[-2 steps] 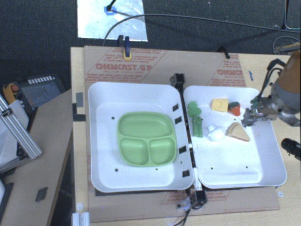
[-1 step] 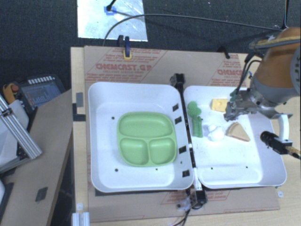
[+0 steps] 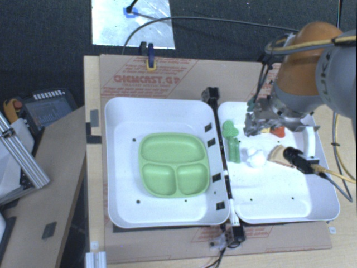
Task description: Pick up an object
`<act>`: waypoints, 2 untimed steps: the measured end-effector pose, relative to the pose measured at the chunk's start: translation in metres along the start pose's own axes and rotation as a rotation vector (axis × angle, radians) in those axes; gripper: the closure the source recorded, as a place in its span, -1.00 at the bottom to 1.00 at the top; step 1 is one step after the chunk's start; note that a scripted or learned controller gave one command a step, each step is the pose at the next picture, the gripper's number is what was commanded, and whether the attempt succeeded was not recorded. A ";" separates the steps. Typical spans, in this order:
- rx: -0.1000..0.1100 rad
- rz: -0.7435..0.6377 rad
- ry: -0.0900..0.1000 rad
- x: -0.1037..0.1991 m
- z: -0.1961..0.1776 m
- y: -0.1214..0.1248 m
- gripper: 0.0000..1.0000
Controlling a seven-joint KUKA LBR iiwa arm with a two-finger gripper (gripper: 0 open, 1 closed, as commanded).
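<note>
Your tool (image 3: 255, 128) hangs low over the far part of the right bin (image 3: 279, 205), and you cannot tell how far it is open or whether it grips anything. Near it lie a green toy (image 3: 231, 141), a white lump (image 3: 256, 157) and an orange piece (image 3: 278, 131). The left bin (image 3: 120, 149) holds a green divided plate (image 3: 172, 164).

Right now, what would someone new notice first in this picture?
The pale green divided plate lying in the middle of the left bin stands out most. Next comes the grey arm with its orange band, reaching from the right, its gripper over the right bin, near a green object and a white lump.
</note>
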State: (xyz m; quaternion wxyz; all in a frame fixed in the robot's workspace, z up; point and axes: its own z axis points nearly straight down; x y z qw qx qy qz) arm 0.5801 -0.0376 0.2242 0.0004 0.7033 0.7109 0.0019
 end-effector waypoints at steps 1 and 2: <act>0.002 0.001 0.000 0.050 -0.003 -0.002 1.00; 0.000 0.000 0.001 0.107 -0.007 0.018 1.00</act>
